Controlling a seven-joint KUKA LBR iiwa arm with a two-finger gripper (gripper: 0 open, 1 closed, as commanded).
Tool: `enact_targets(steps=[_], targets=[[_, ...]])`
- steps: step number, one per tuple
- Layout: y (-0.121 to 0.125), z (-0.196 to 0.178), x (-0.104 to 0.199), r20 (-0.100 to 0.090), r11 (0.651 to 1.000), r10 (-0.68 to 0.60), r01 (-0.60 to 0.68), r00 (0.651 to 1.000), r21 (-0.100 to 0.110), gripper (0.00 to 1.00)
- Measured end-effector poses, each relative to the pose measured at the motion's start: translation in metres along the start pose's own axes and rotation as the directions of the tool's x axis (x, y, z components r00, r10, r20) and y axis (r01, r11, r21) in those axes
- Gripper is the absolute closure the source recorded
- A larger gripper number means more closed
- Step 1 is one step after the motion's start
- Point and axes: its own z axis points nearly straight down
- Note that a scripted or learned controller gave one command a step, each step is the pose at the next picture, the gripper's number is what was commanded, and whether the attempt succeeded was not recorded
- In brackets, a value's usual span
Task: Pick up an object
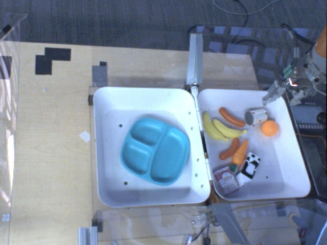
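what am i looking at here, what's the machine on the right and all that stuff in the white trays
This is one camera looking down at a slant on a bench with two shallow white bins. The left bin holds a blue divided plate. The right bin holds toy food: bananas, a sausage, a carrot, an orange ball, a small grey can, a black-and-white piece and a packet. The machine is a robot arm reaching in from the right; its gripper hangs over the right bin's far corner. I see nothing held.

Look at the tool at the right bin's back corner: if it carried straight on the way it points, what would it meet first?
Probably the grey can. The tool points down-left into the right bin, and the can lies nearest along that line, though depth is unclear from this view.
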Motion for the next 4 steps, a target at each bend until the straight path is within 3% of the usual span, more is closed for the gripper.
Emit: enact_targets(steps=[1, 2, 3, 4], targets=[[-0.024, 0.091, -0.027, 0.001, 0.917, -0.399, 0.399, 0.917, -0.001, 0.00], [-0.014, 0.165, -0.012, -0.004, 0.839, -0.545, 0.545, 0.839, -0.008, 0.00], [-0.033, 0.188, 0.035, 0.003, 0.866, -0.500, 0.500, 0.866, -0.007, 0.00], [-0.030, 0.175, 0.036, 0.006, 0.865, -0.502, 0.502, 0.865, -0.015, 1.00]])
